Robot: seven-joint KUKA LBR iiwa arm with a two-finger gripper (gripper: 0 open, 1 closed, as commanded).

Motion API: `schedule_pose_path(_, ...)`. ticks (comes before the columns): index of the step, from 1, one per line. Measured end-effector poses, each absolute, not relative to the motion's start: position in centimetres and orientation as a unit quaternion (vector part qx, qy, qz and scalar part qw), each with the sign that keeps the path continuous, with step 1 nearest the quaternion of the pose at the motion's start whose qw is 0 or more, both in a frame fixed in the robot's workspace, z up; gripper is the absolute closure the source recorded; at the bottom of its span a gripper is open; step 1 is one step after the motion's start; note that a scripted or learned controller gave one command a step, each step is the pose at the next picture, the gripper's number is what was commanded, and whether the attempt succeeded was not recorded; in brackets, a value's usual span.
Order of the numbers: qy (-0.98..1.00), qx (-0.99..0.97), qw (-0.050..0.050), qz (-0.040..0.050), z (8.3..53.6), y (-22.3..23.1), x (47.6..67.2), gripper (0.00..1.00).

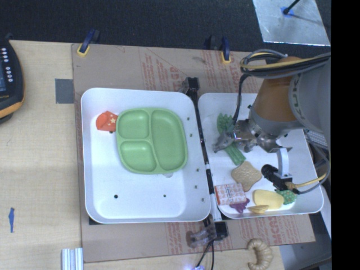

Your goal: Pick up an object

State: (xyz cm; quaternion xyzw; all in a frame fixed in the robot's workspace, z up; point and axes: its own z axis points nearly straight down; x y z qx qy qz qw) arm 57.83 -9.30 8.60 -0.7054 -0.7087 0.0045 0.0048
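On the tabletop, in the right bin: gripper low over a green object, fingers' state impossible to tell, touching unclear.

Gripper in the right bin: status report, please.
Gripper low in right bin, over the green toy; grasp unconfirmed. Cracker, small carton, yellow pieces lie nearby. Left bin holds green divided plate, red toy.
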Motion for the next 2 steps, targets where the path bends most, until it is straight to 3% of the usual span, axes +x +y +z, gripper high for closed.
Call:
schedule_pose_path(1,-0.709,-0.705,0.001,0.0027,10.2,-9.5,58.1,1.0)
schedule_pose_path(2,-0.711,-0.704,-0.001,-0.0029,19.8,-3.9,58.2,1.0)
